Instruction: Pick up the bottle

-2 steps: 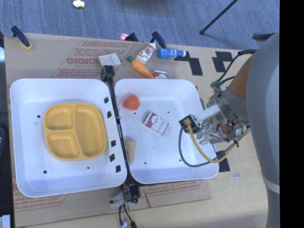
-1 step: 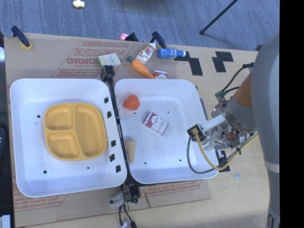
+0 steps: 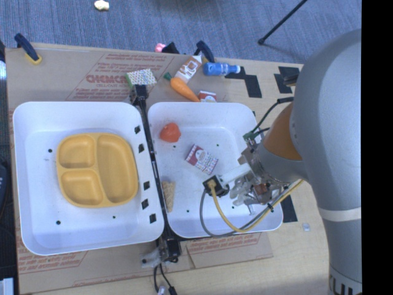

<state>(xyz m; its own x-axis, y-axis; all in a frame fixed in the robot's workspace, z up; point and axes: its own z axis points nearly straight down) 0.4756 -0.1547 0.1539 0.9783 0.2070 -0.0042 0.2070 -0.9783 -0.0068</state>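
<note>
Cardboard-covered bench (image 3: 92, 82), grey arm (image 3: 325, 121) bent low over right bin (image 3: 258, 226), fingers (image 3: 245, 192) state unclear, blue bottle (image 3: 220, 69) beyond bin

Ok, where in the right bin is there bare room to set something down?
Bare floor lies along the right bin's front wall, left of the yellow cable, and in its far right corner. It is crowded mid-bin: red toy, carton, end effector.

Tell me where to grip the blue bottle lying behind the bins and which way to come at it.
Grip the blue bottle across the middle of its body, coming straight down from above. It lies on its side on the cardboard behind the right bin, long axis roughly left-right, so the fingers should probably close front-to-back across its narrow width. The white bottle lies close on its left.
</note>
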